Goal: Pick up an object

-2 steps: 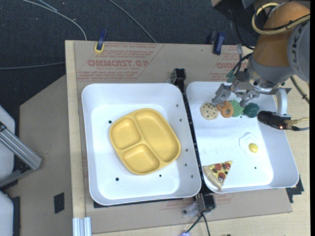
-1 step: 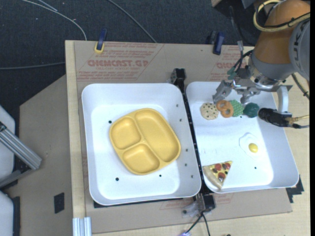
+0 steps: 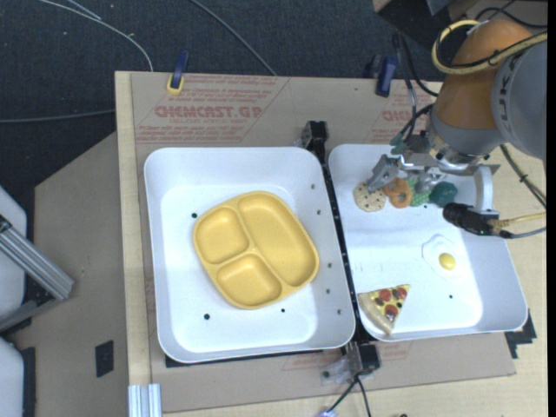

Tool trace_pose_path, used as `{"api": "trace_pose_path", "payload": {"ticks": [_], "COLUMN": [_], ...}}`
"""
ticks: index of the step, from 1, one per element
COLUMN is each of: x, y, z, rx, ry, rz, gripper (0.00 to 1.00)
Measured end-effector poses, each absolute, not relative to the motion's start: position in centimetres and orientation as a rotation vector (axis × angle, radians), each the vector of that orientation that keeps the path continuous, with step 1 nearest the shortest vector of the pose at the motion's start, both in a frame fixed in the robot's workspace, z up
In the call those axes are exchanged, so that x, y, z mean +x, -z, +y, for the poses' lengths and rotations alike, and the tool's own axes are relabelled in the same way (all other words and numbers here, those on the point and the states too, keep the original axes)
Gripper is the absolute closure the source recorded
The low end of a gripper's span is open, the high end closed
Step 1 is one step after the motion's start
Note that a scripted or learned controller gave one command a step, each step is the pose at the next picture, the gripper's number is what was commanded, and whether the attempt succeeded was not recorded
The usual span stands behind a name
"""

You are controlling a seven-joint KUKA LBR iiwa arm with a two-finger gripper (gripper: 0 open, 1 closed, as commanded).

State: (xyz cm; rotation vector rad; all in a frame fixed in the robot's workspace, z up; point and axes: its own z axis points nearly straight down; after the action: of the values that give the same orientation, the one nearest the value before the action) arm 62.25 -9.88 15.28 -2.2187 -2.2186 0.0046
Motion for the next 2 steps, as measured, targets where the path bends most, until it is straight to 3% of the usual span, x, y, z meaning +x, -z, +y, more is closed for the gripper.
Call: {"api": "trace_pose_path", "payload": {"ticks": [2], "x": [63.0], "y": [-8.8], "z": [-10.3], "rx": [-2.225], "ry": [0.004], "rz": [-2.226], "gripper": [0.00]}}
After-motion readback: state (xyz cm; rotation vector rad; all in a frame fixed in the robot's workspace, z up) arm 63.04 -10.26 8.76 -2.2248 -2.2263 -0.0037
